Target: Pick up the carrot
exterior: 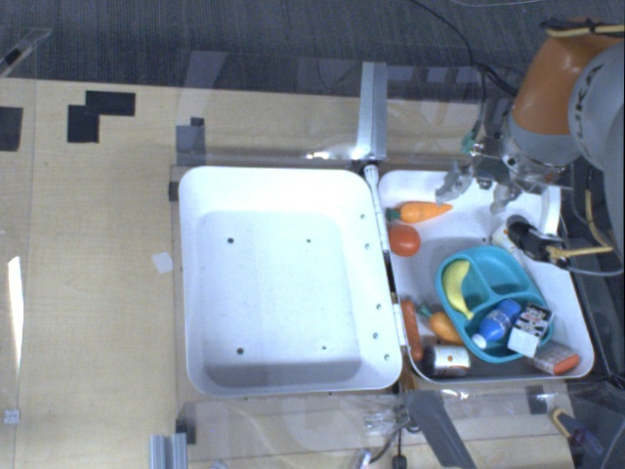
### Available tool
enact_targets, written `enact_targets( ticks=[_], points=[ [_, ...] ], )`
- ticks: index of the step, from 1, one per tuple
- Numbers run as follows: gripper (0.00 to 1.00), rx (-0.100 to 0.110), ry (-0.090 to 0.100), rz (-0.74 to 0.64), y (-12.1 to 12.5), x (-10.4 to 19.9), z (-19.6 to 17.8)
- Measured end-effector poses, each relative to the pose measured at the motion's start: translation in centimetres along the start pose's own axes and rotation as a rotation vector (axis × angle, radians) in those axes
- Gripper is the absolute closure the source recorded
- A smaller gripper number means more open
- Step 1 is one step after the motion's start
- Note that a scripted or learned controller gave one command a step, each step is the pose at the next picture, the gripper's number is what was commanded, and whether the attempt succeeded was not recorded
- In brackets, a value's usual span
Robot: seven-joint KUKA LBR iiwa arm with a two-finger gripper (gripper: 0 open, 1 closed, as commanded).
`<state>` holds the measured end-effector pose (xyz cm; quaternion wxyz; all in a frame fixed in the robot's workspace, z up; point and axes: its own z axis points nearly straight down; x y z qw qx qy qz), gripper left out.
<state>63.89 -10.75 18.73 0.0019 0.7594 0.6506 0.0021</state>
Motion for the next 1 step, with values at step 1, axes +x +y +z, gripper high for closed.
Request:
enact_targets(
  ticks=[1],
  points=[
    [0.0, 0.0, 0.0, 0.0, 0.0, 0.0, 0.0]
  ],
)
